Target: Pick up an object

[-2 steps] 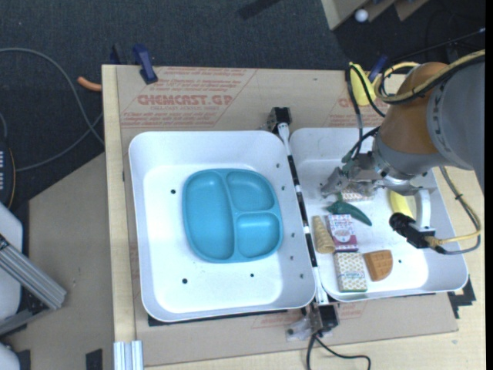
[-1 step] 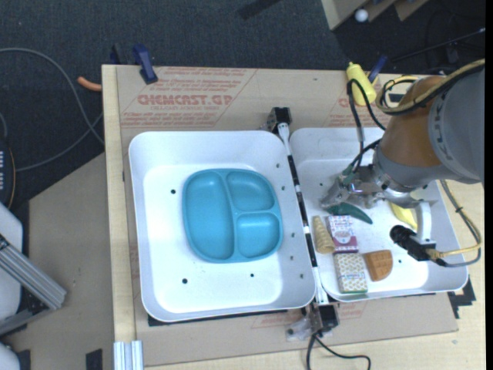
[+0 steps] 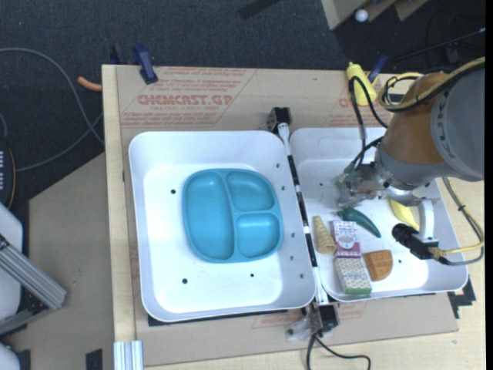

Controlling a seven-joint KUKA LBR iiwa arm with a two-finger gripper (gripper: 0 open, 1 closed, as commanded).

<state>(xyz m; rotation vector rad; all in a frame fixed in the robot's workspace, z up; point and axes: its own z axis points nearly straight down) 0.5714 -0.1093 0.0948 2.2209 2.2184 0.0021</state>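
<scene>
My gripper [image 3: 353, 193] reaches down into the right bin [image 3: 323, 146], near its middle. Just below it lies a dark green pepper-shaped toy [image 3: 362, 221], close to the gripper tip, though I cannot make out contact. Further toward the front lie a pale corn-like piece [image 3: 323, 235], a small pink and red carton [image 3: 347, 237], a green patterned box [image 3: 353, 274] and a brown bread slice [image 3: 379, 264]. A yellow banana-like piece [image 3: 404, 211] pokes out from under the wrist on the right.
The left bin [image 3: 154, 206] holds a blue divided plate [image 3: 231, 214] at its centre. A black hinge strip [image 3: 296, 199] runs between the bins. The grey and orange arm [image 3: 431, 129] covers the right bin's far right corner.
</scene>
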